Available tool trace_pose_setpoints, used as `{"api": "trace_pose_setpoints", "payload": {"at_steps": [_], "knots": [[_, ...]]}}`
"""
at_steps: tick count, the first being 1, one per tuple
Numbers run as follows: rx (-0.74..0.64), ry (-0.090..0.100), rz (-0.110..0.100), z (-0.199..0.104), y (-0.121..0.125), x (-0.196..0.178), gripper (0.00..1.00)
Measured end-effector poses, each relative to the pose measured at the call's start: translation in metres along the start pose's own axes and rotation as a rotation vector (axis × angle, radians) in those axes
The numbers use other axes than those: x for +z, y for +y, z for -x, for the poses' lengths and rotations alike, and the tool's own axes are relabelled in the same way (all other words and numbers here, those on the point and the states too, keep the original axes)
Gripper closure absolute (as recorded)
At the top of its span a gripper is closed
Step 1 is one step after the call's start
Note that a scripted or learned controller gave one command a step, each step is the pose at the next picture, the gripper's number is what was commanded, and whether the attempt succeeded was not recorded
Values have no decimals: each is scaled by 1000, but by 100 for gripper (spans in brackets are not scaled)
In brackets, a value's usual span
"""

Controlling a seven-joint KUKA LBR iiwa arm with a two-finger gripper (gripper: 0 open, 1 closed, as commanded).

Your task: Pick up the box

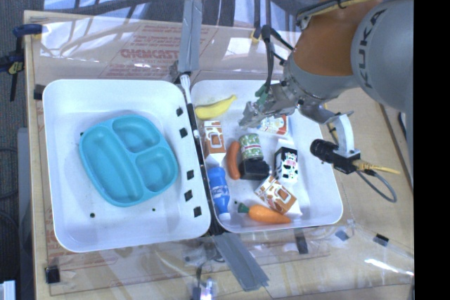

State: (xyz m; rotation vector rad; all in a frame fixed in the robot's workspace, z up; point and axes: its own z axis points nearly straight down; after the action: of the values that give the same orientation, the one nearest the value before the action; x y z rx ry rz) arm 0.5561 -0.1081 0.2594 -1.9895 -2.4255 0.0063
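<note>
From the camera fixed above the bench we look down on two shallow white bins set side by side. The left bin (63, 151) holds a blue divided tray (129, 159) with three compartments, lying slightly turned near the bin's middle.

The right bin (330, 204) is crowded. Near its top left corner lies a yellow banana (214, 107). Below it, along the left wall, we see a small brown-and-white carton (214, 136), and lower down a blue bottle (218, 190) lying lengthwise by the wall. Just right of the carton lies an orange carrot (233, 159), touching a dark jar with a green label (251, 155). To the right of the jar stands a small black-and-white carton (286, 166). Below that lies the box (275, 196), brown, orange and white, tilted, near the bin's front. A second carrot (266, 215) lies just beneath the box along the front wall, touching or nearly touching it. A white-and-red packet (275, 125) sits in the upper part of the bin.

The grey arm (380, 46) with its orange band reaches in from the right, and the gripper (259, 109) hangs over the upper part of the right bin, just beside the white-and-red packet and well apart from the box. We cannot tell whether the claw is spread or pressed together, as its tips blur into the clutter. We see nothing clearly between them.
</note>
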Motion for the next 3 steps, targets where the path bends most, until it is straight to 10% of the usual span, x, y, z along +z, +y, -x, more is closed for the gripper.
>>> {"api": "trace_pose_setpoints", "payload": {"at_steps": [1,2,3], "knots": [[184,-9,30,60,-66,146,100],[206,0,4,11,-66,118,100],[134,-13,27,-15,-61,155,100]]}}
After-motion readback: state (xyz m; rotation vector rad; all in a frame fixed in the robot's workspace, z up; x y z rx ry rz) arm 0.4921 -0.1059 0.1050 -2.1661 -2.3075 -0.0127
